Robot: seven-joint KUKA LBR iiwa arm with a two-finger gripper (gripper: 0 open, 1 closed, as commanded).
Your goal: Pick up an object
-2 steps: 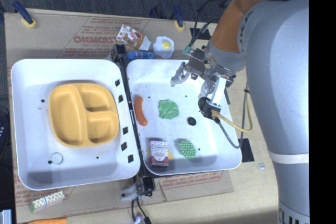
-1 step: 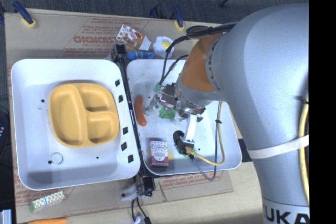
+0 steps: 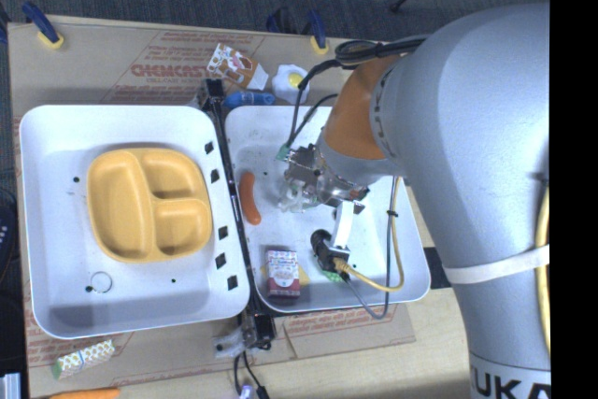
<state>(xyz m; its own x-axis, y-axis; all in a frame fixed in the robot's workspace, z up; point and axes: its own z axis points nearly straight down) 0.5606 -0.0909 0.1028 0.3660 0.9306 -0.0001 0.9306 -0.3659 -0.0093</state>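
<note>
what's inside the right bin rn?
In the right bin: an orange sausage-like piece, a small red box, and a clear object at the gripper. The arm covers the bin's right part.

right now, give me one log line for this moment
tool: low in right white bin | orange sausage-shaped item: beside it, loose | small red box: loose | yellow sectioned tray: left bin

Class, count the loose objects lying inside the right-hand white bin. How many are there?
2: an orange sausage by the bin's left wall, and a small red box near its front edge. The arm covers much of the bin, so others may be hidden.
</note>
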